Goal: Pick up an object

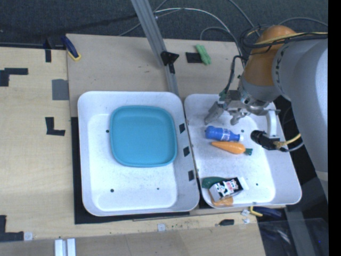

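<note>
With gripper (228,112) spread, holding nothing, just above bottle (222,134) in right bin (277,185), approach step; next: descend, pinch.

A green clip (203,54) is lying at the upper middle of the table (32,121); black tape marks (52,127) are sitting at left.

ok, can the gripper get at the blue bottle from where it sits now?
Probably yes. The gripper hangs over the right bin, just up from the blue bottle, and nothing lies between them. The orange carrot lies close against the bottle's near side, which could crowd a finger.
</note>
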